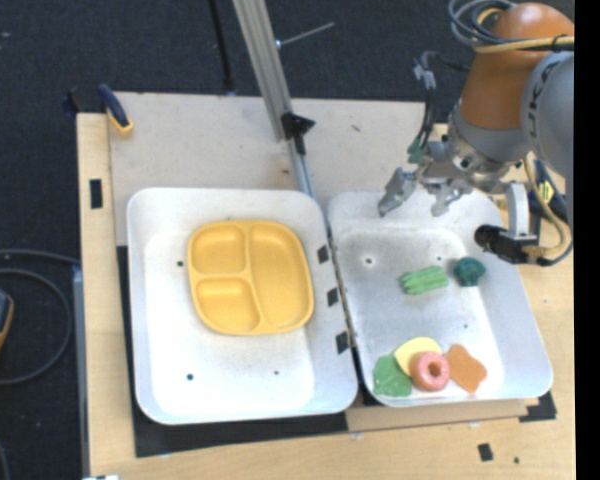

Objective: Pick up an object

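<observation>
End effector point(420, 197) spread, pinching nothing, poised over far rim of right bin point(510, 368). Green pickle-shaped toy point(423, 280) lying mid-bin, just beside teal lump point(469, 270); likely light, stiff plastic, maybe slick, best taken across narrow middle. Near corner: green piece point(390, 377), yellow disc point(416, 351), pink ring point(431, 371), orange piece point(467, 368) crowded together, overlaps hard to make out

No readable text or labels.

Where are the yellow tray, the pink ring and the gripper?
yellow tray point(250, 276), camera view, on its middle divider.
pink ring point(431, 370), camera view, on its band.
gripper point(418, 201), camera view, midway between the fingertips.
</observation>
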`<state>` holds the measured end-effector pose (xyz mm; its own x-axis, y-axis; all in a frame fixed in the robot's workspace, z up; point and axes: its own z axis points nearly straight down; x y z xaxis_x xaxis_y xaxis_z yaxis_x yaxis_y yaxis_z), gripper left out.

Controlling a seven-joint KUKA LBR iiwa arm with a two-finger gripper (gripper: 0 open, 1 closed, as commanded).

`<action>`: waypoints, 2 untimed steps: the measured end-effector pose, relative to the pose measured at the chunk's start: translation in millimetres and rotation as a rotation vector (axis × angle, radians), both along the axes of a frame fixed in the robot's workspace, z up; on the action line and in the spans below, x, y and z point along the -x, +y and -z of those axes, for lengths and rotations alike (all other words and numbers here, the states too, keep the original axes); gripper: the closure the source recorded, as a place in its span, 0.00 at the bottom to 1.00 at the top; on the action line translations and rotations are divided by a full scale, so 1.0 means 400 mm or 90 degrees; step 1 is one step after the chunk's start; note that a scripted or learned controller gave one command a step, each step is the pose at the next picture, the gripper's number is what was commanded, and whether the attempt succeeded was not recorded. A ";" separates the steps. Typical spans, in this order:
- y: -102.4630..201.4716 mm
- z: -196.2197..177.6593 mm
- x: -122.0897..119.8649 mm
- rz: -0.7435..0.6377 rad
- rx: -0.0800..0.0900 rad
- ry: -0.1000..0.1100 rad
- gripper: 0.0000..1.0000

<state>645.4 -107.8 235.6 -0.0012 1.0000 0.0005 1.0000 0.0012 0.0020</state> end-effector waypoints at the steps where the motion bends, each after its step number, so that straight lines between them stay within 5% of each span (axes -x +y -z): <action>1: -0.026 0.129 0.013 0.001 0.001 0.003 0.00; 2: -0.024 0.284 0.004 0.002 0.001 0.003 0.00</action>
